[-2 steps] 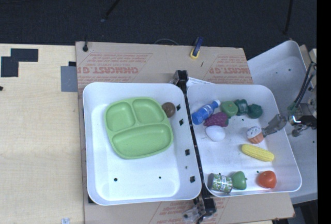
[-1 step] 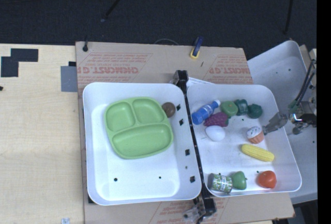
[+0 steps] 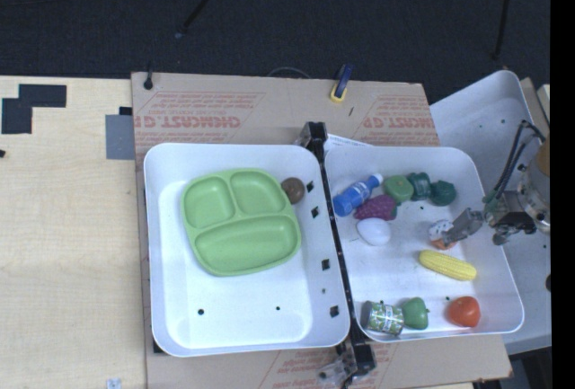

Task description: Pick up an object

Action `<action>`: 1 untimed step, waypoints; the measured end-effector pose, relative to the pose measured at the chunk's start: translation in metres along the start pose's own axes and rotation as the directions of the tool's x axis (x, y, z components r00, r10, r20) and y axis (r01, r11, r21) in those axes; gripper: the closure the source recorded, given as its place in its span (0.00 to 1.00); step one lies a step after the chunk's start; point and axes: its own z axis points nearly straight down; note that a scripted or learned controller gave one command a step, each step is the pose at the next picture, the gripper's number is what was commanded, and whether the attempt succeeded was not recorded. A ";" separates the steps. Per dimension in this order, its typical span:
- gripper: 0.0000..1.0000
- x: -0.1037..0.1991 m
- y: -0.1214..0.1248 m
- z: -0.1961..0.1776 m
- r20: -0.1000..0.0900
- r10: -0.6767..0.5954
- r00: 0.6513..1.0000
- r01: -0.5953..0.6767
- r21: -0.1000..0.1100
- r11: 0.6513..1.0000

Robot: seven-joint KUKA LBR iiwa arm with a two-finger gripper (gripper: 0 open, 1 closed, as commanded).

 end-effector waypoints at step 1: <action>0.00 -0.001 0.000 0.044 0.000 0.000 1.000 0.000 0.000 1.000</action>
